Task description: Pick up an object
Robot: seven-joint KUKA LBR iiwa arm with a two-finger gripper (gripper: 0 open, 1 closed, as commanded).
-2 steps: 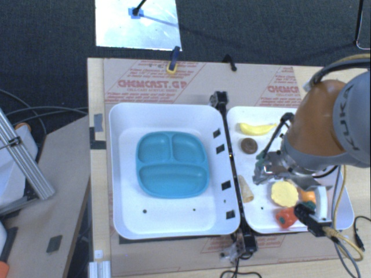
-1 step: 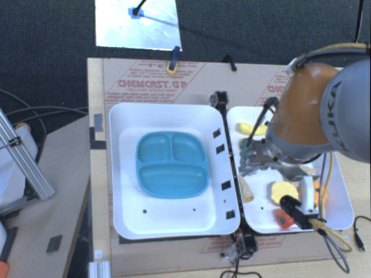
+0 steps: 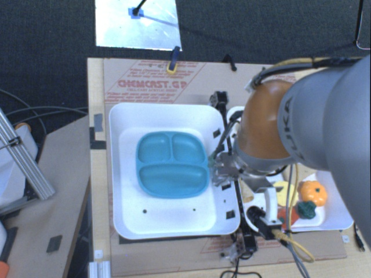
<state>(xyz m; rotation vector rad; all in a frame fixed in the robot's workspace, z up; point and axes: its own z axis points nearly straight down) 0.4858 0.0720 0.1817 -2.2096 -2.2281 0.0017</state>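
Arm over the seam between two bins; no object seen in a grasp.

The arm (image 3: 313, 120) spans the right bin (image 3: 339, 219) and covers most of it, its wrist lowered at the right wall of the left bin (image 3: 168, 117), a posture that reads as a descent toward a pick. The left bin sits on the desk (image 3: 151, 77) and carries a blue divided plate (image 3: 172, 164), lying flat at its centre. The gripper (image 3: 220, 169) sits just beside the plate's right edge; whether it is released or clenched cannot be told. An orange toy fruit (image 3: 313, 191) lies in the right bin, well apart from the left bin, with a small green piece (image 3: 306, 209) touching it. The plate is the nearest candidate.
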